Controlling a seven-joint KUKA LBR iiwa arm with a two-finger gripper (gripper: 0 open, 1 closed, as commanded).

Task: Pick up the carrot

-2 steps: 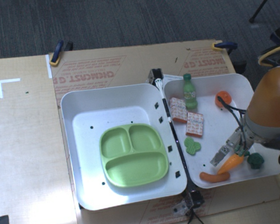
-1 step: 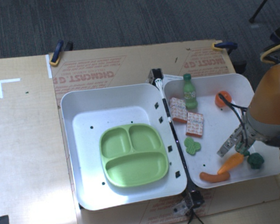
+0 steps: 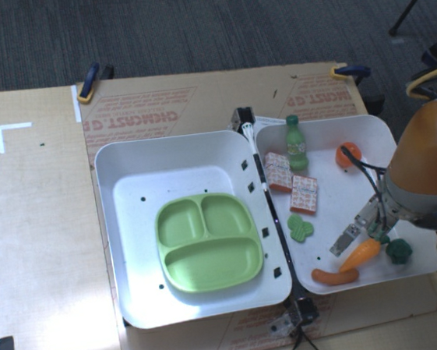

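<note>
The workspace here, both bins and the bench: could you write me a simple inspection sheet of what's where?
Surface: wooden bench bearing a left bin and a right bin, side by side.
Job's things: carrot lying in the right bin near its front wall.
Clutter: green divided plate in the left bin; green bottle, two red-and-white packets, green leafy piece, orange ball, sausage and dark green piece in the right bin.
Grippers: gripper low over the right bin, just above the carrot's left end.
Cables: black cable crossing the right bin.
Surroundings: dark floor behind.
</note>
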